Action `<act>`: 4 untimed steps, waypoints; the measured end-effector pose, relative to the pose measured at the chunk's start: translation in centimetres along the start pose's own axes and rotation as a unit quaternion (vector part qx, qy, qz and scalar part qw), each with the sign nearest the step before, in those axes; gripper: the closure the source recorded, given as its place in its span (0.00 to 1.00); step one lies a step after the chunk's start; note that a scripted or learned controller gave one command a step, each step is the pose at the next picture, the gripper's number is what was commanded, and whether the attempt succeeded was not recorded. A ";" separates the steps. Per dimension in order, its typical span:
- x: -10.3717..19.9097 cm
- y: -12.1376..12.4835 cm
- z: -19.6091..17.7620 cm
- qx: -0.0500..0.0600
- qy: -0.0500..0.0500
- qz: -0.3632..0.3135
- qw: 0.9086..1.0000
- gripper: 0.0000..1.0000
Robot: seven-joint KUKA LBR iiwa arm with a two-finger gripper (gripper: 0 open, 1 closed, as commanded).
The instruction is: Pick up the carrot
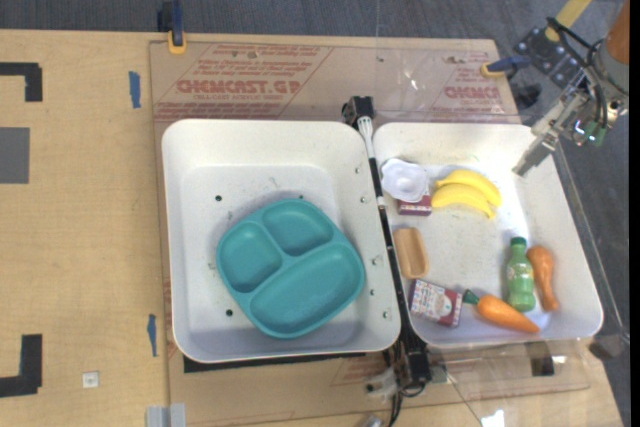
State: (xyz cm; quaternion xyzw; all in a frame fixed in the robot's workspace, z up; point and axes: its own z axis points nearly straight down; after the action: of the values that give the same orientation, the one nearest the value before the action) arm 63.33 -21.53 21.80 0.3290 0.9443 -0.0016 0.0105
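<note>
The gripper (532, 157) hangs over the far right corner of the right bin (585, 260). It points down and to the left. I cannot tell if it is open or closed. It is blurry and small. The grey arm (585, 110) comes in behind it from the right.

The closest thing to the gripper is a yellow banana (466, 192), a bit to its left in the far part of the bin. Left of the banana is a small white cup (403, 180), and a little red box (415, 206) touches it on the near side.

The carrot (505, 313) is well apart from the gripper. It lies flat at the near edge of the right bin, with its green end pointing left. A green bottle (518, 273) lies just beside it on the far side. An orange piece (543, 277), shaped like a carrot too, lies right of the bottle.

Left of the carrot is a red and white carton (435, 302). A tan bun (410, 252) lies by the left wall.

The left bin (190, 215) holds a teal plate (290, 265) with three parts.
</note>
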 end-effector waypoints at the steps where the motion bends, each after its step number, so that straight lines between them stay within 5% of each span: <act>1: 2.5 7.4 4.4 0.000 0.011 0.014 1.000 0.00; 2: 3.5 -1.2 2.9 0.001 0.007 -0.109 0.994 0.00; 3: 4.0 6.6 4.9 -0.003 0.007 -0.077 0.997 0.00; 4: 7.2 -1.0 11.1 -0.002 0.011 -0.290 0.957 0.00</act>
State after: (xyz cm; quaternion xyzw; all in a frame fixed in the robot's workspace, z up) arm 57.23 -17.95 10.59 0.0411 0.9992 0.0006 0.0002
